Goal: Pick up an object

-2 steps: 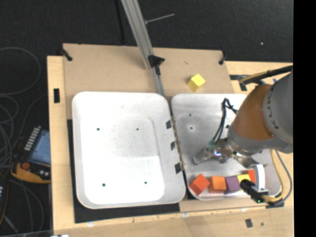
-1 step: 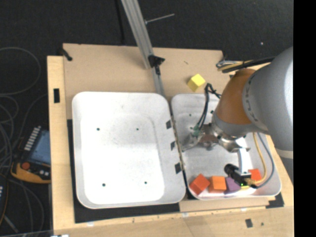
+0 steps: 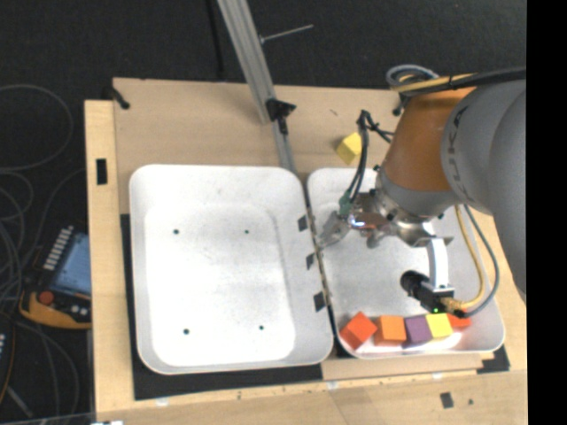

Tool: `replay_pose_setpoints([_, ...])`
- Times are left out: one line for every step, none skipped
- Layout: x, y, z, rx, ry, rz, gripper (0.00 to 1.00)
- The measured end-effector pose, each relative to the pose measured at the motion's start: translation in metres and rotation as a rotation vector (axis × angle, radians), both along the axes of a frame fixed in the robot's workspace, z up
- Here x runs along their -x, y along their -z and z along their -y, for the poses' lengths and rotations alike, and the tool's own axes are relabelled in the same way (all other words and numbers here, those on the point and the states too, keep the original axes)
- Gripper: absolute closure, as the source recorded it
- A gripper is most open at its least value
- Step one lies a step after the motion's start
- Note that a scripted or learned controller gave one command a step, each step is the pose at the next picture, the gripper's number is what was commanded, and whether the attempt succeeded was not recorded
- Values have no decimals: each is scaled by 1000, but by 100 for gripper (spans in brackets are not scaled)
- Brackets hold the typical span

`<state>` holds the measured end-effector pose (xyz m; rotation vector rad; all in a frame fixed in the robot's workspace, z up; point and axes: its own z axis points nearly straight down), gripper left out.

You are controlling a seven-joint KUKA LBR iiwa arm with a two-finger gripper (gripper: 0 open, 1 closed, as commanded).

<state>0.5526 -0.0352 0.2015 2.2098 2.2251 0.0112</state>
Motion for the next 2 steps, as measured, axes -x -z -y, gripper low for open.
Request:
replay_pose_setpoints([38,-55,-39,-1,0,-4,0])
replay_pose_setpoints([37,-52,-35,3,2,-9,0])
